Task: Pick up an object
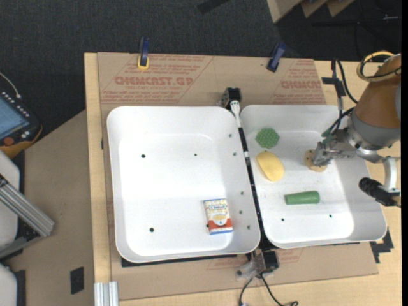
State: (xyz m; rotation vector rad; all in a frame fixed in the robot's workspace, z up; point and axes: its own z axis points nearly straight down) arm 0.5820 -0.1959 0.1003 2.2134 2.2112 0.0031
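Note:
My gripper (320, 154) is low in the right bin (357, 228), near its right side, directly over a small tan object (315, 164) that it partly hides. A yellow rounded object (270, 166) lies to the gripper's left, by the wall between the bins. Behind that is a green knobbly disc (268, 137). A green cylinder (301, 198) lies on its side nearer the front of the right bin. In the left bin (127, 171), a small orange and blue box (218, 216) rests near the front right corner.
The grey arm with its orange band (381, 101) comes in from the right over the right bin's edge. Both bins sit on a cardboard sheet (166, 75) held by clamps (143, 55) at the back. Cables run along the front edge (258, 269).

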